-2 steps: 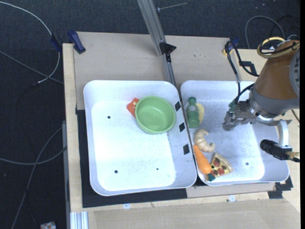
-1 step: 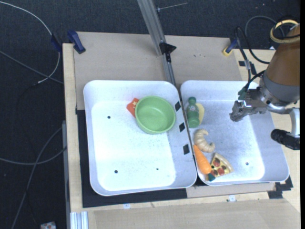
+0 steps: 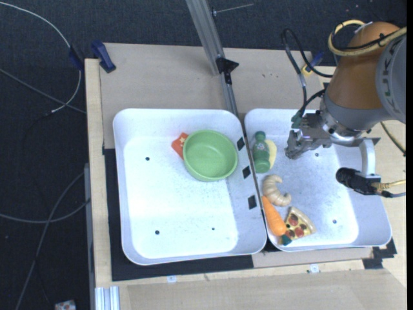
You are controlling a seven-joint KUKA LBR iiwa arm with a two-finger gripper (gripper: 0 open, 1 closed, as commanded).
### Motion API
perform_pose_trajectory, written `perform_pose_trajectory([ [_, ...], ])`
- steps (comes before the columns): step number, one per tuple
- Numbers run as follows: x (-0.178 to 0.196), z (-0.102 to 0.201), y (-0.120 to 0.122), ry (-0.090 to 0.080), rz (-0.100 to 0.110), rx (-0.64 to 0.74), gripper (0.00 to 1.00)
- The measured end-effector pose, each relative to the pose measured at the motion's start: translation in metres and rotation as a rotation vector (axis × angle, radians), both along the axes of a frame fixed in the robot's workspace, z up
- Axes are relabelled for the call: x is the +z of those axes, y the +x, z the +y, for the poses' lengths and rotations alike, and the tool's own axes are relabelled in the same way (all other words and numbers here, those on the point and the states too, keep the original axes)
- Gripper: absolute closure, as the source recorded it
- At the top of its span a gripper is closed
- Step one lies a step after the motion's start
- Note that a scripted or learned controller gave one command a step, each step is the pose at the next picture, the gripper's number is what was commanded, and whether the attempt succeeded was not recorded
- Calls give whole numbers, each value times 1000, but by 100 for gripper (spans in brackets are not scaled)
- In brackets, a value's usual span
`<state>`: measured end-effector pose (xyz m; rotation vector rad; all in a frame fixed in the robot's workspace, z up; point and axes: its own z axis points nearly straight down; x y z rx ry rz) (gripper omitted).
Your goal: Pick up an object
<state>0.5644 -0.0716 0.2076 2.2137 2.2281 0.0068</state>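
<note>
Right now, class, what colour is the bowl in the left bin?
Light green, seen plainly in the camera view: the bowl.

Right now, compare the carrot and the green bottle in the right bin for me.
The carrot is orange and tapered; the green bottle is green with a cap. The carrot lies nearer the bin's front, by the pizza slice; the bottle lies farther back, beyond the croissant. Both lie flat along the right bin's left wall.

Green bowl (image 3: pixel 210 154), orange carrot (image 3: pixel 273 217), green bottle (image 3: pixel 260 152), white bins (image 3: pixel 135 173).
</note>
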Motion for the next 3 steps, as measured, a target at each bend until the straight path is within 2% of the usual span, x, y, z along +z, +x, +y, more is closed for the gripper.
perform_pose_trajectory([
  [1, 11, 47, 6, 1, 1, -1, 100],
  [2, 20, 111, 19, 1, 2, 0, 100],
  [3, 14, 169, 36, 1, 3, 0, 100],
])
